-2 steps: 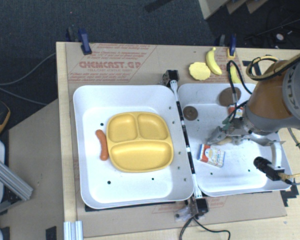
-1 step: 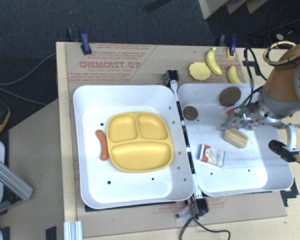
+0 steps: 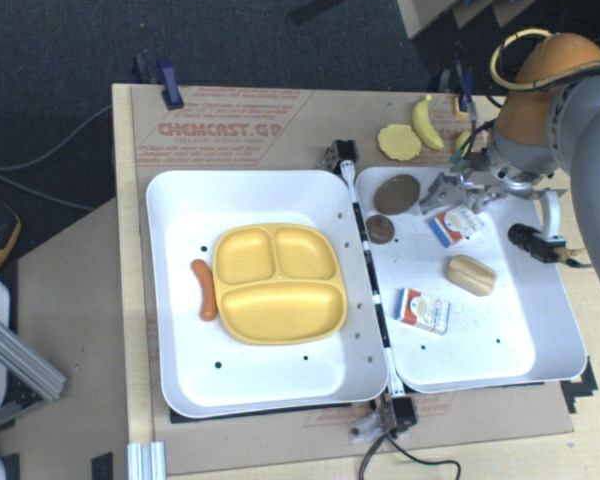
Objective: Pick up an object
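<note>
gripper (image 3: 458, 196) at 12 o'clock of right bin (image 3: 540, 353), above blue-white packet (image 3: 452, 227); claw state cannot be told.

dark blue-grey carpet floor (image 3: 70, 38) surrounds a brown board bench top (image 3: 220, 123) with red printed lettering; black cables (image 3: 40, 158) trail at left, and a blue clamp (image 3: 167, 80) grips the far edge.

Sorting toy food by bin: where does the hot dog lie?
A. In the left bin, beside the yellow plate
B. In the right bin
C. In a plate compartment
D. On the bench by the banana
A: the hot dog lies on the left bin floor, just left of the plate.
</note>
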Robot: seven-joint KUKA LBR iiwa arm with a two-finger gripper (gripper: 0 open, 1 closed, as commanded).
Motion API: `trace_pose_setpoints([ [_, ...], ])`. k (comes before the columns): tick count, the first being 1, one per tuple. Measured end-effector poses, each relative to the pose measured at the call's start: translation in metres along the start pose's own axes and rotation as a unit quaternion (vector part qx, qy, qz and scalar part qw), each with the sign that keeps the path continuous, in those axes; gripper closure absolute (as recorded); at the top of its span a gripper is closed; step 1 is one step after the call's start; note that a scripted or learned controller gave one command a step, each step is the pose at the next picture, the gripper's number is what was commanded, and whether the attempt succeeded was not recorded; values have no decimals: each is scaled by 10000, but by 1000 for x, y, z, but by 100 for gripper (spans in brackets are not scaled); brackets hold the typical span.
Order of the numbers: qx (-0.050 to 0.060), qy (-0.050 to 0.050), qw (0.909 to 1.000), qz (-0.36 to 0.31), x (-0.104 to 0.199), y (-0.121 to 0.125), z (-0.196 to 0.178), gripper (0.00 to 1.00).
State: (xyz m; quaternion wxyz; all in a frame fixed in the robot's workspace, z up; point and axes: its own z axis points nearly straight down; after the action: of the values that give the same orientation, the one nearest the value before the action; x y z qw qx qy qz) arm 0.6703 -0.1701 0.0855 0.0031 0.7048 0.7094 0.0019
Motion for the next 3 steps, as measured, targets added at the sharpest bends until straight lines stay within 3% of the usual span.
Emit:
trace_pose_setpoints([
  [1,43,-22,10000,20,64,-46,0,0],
  [2,56,-4,10000,15,73,-3,1,0],
  [3,45,6,10000,30,75,-4,1,0],
])
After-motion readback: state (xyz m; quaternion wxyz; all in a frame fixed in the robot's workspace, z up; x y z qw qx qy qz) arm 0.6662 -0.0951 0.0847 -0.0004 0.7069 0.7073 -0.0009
